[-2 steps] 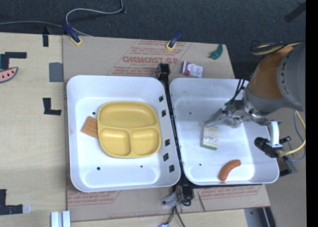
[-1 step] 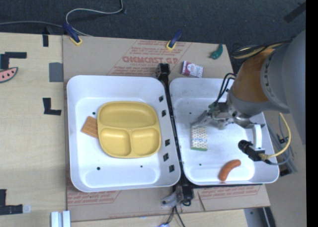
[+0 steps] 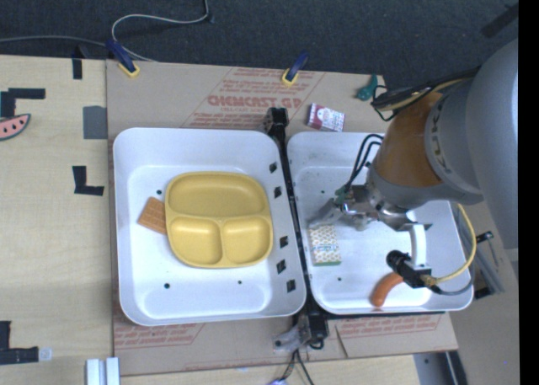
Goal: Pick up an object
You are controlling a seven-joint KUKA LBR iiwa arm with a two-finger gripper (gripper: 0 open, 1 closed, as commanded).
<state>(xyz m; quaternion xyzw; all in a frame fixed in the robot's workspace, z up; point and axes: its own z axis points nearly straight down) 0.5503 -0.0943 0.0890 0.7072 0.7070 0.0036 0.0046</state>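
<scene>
Nearest the camera, at the front edge of the right-hand shallow white bin (image 3: 337,295), lies a small orange sausage-shaped toy (image 3: 384,290), just beside a black fitting on a white bracket with a yellow cable looped off it. That toy is one candidate for a pick, but it rests against the front wall, so a jaw would have little room to get behind it.

A little further in, on the floor of the same bin close to the divider, sits a small flat printed packet (image 3: 325,249) — pale with green and yellow markings. It lies flat, which would leave little edge to pinch.

Directly behind the packet hangs the two-finger gripper (image 3: 341,209), low over the bin floor and reaching in under the grey arm with its orange band (image 3: 410,149). Whether its jaws are spread or closed cannot be told at this scale, and nothing is visibly between them. Its position suggests the packet is the target — though that is only a judgement.

In the left-hand white bin (image 3: 135,291) a yellow three-compartment plastic plate (image 3: 221,216) lies roughly centred, partly covering a brown flat wafer-like piece (image 3: 152,215) at its left edge.

Beyond the bins, on the cardboard, rests a small red-and-white packet (image 3: 324,117).
</scene>
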